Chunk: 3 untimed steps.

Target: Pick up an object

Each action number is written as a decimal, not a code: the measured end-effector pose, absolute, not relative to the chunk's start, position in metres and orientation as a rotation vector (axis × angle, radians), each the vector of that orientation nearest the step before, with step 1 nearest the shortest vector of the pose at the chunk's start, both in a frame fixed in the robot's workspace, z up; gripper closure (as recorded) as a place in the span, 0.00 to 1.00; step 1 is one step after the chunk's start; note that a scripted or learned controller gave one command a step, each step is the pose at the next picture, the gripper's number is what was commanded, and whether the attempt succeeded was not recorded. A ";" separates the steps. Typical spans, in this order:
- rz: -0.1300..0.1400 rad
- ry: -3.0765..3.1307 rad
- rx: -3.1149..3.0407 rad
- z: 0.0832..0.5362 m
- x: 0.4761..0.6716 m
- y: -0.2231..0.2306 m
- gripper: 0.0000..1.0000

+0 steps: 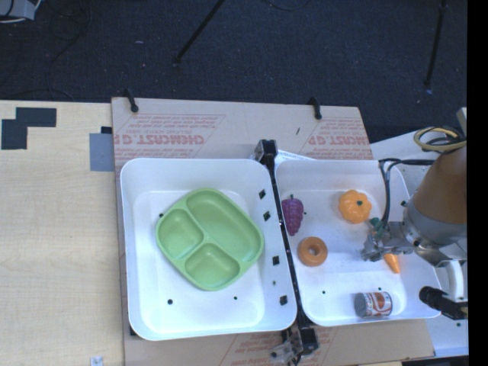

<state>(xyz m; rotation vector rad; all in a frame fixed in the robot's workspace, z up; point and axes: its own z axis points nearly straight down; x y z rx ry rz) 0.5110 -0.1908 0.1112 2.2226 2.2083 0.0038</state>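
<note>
- You've got a small orange carrot (392, 263) sitting right at the gripper (376, 250), touching or nearly touching the metal tips, on the floor of the right bin (328, 311) near its right wall.
- The gripper is down low in that bin, but it's too small and cluttered to make out, so honestly you cannot tell whether the fingers are apart, together, or clamped on the carrot.
- Just up and to the left of the fingers you'll see an orange pumpkin-looking toy (355, 206), close by but apart from them.
- Further left of the fingers lies a brown donut (312, 251), flat on the bin floor.
- Beyond the donut, up against the divider between the bins, there's a purple bunch of grapes (292, 213).
- Below the fingers, toward the near edge of the bin, a little can (373, 304) lies on its side.
- Way off to the left of the fingers, the left bin (145, 296) holds a green divided plate (209, 238), tilted diagonally.
- The arm's orange band (450, 189) sits above and right of the fingers.
</note>
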 end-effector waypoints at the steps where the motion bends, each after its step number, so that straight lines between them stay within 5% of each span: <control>1: 0.002 2.222 2.218 0.174 0.510 -0.189 1.00; 2: 0.003 2.221 2.218 0.227 0.511 -0.190 1.00; 3: -0.001 2.225 2.221 0.229 0.511 -0.191 1.00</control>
